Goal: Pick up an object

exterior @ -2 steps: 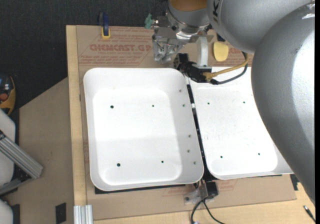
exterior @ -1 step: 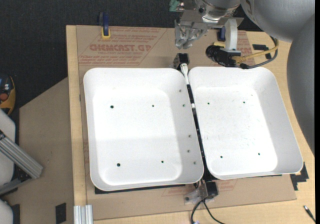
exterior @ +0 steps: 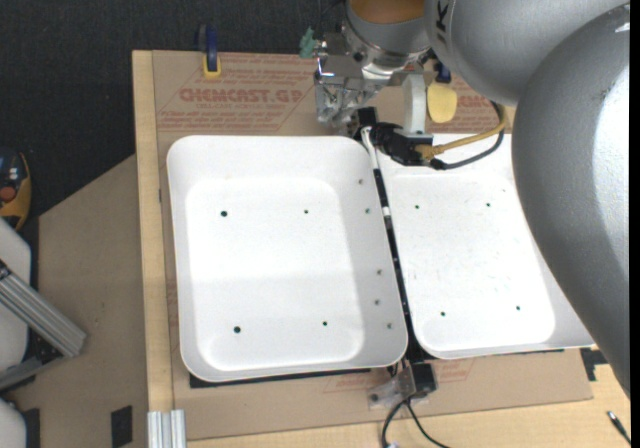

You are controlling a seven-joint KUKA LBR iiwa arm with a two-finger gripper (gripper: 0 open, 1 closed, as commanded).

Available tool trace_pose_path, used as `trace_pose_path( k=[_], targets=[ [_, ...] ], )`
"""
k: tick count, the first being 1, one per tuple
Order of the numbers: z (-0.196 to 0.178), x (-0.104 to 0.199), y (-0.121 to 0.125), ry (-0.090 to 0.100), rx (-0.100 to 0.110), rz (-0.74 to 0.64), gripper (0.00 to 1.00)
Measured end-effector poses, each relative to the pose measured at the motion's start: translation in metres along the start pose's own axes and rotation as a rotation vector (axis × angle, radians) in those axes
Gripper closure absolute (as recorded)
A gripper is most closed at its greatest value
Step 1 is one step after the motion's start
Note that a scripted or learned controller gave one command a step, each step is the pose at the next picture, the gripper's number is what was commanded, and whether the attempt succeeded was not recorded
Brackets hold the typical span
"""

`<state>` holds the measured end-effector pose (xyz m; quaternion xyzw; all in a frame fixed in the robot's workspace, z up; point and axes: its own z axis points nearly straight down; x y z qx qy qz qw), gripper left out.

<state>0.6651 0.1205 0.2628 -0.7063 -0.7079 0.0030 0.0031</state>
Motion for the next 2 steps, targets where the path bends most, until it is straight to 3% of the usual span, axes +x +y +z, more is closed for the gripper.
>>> trace_pose_path(
  k=[1,2],
  targets=[
    [-0.066,-0.027,0.002,0.0,-0.018,0.004,1.0],
    [0.022,0.053,-0.003,0.001,0.003,-0.005,1.0]
  ],
)
